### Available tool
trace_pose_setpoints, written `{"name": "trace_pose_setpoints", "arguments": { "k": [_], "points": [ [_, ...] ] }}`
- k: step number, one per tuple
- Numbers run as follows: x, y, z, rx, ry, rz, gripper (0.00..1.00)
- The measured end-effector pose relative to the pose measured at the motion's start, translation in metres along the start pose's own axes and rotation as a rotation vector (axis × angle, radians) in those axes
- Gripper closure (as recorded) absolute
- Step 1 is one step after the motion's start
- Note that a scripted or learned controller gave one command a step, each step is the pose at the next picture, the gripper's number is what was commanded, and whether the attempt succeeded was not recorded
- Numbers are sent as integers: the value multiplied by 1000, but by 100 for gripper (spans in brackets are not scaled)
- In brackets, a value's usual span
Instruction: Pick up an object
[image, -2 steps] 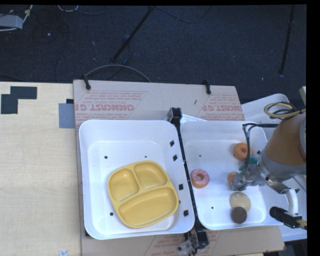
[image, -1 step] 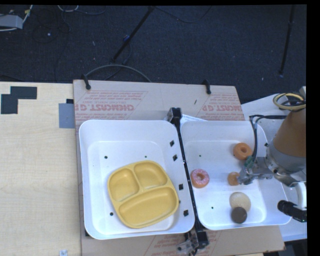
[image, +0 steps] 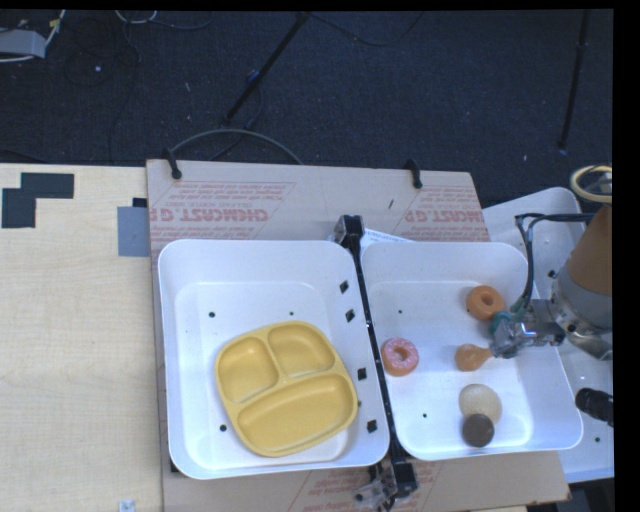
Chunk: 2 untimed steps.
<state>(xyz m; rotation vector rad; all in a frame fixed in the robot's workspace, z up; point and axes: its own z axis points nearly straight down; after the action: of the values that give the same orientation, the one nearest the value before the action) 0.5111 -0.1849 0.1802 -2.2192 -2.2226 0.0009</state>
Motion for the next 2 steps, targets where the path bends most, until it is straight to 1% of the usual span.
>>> {"name": "trace_pose_setpoints", "arguments": {
  "k": [1,2],
  "points": [
    [-9,5,-45,0,-1,0,100],
    [-9,6,-96,-2,-1,-1,100]
  ]
}}
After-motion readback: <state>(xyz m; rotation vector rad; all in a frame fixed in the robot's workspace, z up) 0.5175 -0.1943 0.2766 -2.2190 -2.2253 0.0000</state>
